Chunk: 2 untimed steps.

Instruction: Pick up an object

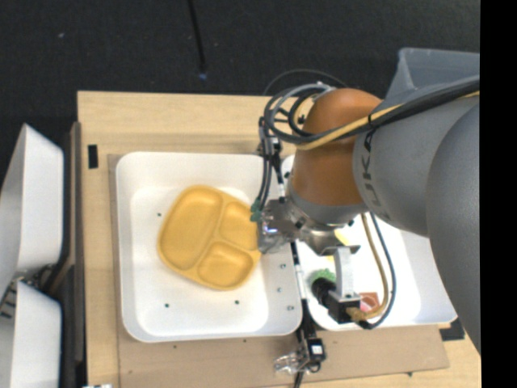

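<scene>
Showing the arm low over the seam between the bins.
Plate: yellow divided plate (pixel 207 237) lies flat in the left bin (pixel 141 314), right of centre.
Gripper: gripper (pixel 271 231) sits at the plate's right rim, apparently touching it.
Fingers: hidden under the wrist; opening cannot be told.
Right bin (pixel 420 297): small green and pink items near its front-left corner.

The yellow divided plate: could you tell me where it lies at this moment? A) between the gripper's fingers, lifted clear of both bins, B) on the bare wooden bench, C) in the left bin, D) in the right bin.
C: the yellow divided plate lies flat on the floor of the left bin, with the arm's wrist over its right edge.
</scene>
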Each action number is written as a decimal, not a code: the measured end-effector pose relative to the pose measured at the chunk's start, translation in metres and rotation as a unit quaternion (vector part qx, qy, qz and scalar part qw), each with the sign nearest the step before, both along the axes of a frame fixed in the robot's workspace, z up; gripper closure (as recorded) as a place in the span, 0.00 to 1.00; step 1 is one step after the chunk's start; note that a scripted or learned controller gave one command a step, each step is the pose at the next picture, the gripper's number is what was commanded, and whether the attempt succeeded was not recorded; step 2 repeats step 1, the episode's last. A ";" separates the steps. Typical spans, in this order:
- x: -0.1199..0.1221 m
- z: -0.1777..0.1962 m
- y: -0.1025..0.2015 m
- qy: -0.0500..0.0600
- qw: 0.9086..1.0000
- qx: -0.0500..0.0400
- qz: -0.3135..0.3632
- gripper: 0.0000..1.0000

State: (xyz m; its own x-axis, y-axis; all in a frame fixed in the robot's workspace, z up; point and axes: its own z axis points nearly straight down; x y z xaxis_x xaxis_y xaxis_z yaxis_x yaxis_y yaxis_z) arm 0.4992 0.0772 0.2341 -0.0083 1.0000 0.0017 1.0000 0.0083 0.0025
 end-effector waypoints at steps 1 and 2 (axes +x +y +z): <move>0.000 -0.001 -0.003 0.000 1.000 0.000 -0.003 0.00; 0.000 -0.001 -0.003 0.000 1.000 0.000 -0.003 0.00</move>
